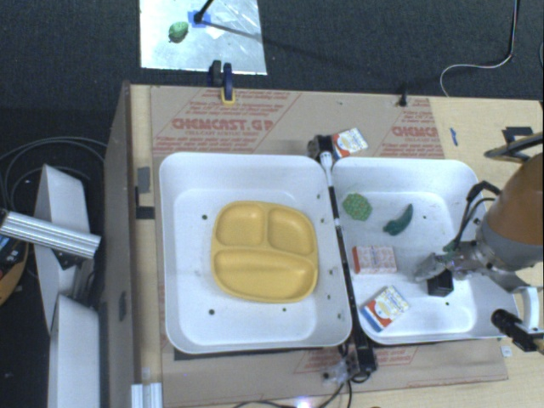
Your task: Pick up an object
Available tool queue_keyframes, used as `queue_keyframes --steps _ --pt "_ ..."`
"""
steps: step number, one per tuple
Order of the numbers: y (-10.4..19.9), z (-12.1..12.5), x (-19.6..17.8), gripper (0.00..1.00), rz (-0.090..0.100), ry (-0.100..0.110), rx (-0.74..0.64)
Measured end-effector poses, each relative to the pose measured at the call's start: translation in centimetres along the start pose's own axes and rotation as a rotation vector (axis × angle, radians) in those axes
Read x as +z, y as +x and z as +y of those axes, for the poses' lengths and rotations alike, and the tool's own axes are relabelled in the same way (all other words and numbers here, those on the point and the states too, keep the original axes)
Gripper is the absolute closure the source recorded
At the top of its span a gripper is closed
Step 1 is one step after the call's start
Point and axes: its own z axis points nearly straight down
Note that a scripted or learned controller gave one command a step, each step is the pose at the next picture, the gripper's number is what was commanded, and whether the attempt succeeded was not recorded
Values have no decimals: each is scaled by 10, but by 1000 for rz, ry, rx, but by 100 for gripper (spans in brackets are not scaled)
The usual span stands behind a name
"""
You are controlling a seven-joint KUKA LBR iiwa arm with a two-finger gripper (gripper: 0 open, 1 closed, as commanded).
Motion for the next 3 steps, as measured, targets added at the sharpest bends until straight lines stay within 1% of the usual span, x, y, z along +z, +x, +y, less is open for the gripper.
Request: queue_keyframes --steps 1,2,3 --pt "0 1 -11 100 1 -3 -1" --pt "78 45 -1 100 1 -4 -4" --pt "144 72 -101 100 1 -3 -4"
